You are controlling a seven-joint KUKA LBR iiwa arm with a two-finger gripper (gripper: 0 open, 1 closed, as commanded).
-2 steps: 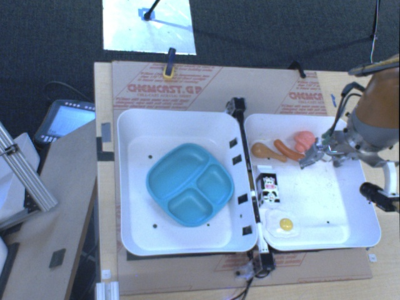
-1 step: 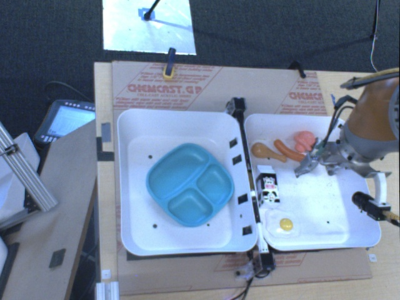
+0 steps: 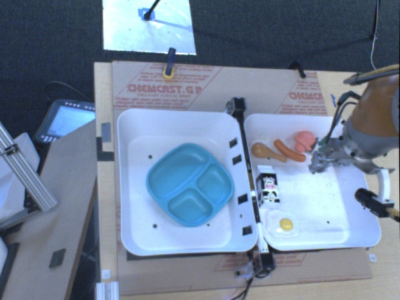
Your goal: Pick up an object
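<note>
Camera view: gripper (image 3: pixel 317 162) hovers beside pink toy (image 3: pixel 304 140), near right bin (image 3: pixel 350 236) far edge.

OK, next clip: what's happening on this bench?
The grey arm's gripper hovers in the right white bin, close to a pink lumpy toy and an orange sausage-shaped toy. Nothing visibly sits in it. Also there: a tan drumstick-like toy, a small black-and-white carton and a fried-egg toy. The left white bin holds a blue divided plate.

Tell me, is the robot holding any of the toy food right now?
No. The end effector hangs over the right bin with nothing in it; the sausage and pink food lie beside it.
</note>
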